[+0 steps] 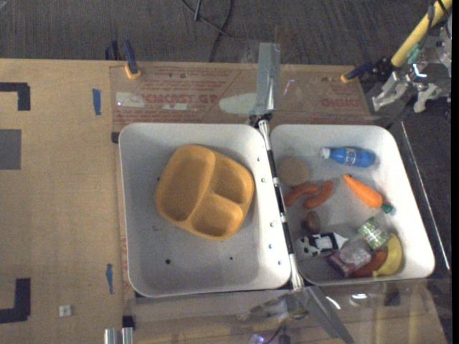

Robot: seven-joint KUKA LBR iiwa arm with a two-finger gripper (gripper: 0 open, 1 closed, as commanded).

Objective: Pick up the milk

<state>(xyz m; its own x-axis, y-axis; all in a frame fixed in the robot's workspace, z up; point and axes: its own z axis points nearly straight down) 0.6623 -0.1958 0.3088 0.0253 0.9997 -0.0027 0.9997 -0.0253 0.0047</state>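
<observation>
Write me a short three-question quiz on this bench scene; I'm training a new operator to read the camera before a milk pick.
1. True or false: the milk lies in the left bin.
2. What sits in the left bin? A) an orange divided plate B) a blue bottle C) a banana
3. Fill in: the gripper is outside the right bin, near the picture's upper ____ corner.

Key
1. False: the milk, patterned black and white, lies in the right bin by its near-left corner.
2. A: the orange divided plate. The blue bottle and banana are in the right bin.
3. right
</observation>
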